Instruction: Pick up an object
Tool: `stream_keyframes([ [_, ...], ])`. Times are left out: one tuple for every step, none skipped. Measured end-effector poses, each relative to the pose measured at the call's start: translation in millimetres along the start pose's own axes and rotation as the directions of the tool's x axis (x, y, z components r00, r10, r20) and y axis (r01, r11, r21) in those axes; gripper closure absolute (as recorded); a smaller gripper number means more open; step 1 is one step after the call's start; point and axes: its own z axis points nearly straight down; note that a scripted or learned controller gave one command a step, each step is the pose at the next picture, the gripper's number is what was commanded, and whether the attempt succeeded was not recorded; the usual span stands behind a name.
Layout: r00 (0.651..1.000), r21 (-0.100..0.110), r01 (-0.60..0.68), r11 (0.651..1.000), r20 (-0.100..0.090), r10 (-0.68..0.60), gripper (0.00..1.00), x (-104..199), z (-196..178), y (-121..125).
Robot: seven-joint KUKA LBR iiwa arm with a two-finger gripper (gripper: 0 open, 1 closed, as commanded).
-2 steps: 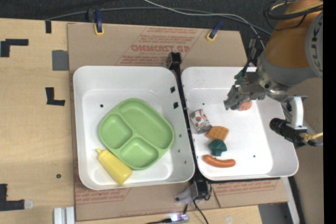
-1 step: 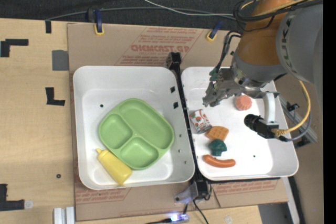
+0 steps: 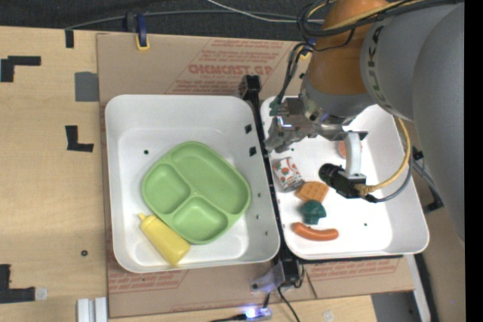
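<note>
Wooden worktop [image 3: 45, 185], two white bins; gripper [image 3: 285, 133] low in right bin [image 3: 392, 237], just above small red-white packet [image 3: 287, 174] (finger state unclear); green divided plate [image 3: 196, 192], yellow bottle [image 3: 163, 239] in left bin [image 3: 121, 117].

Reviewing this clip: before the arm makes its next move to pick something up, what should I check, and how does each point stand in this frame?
1. Gripper over the right bin: ok, it sits at that bin's upper left corner.
2. Item between the fingers: cannot tell, the wrist hides them.
3. Nearest candidate reachable: ok, the small red-and-white packet lies just below the gripper.
4. Other items apart from the packet: ok, the hot dog and the green-and-orange toy lie further down the bin.
5. Room beside the bin wall: not ok, the gripper is close to the divider between bins.
6. Left bin contents undisturbed: ok, green plate and yellow bottle lie flat.
</note>
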Motion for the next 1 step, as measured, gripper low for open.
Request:
stream_keyframes([
  [1.000,-0.003,0.002,1.000,-0.001,-0.002,1.00,59.9,-8.8,13.1],
])
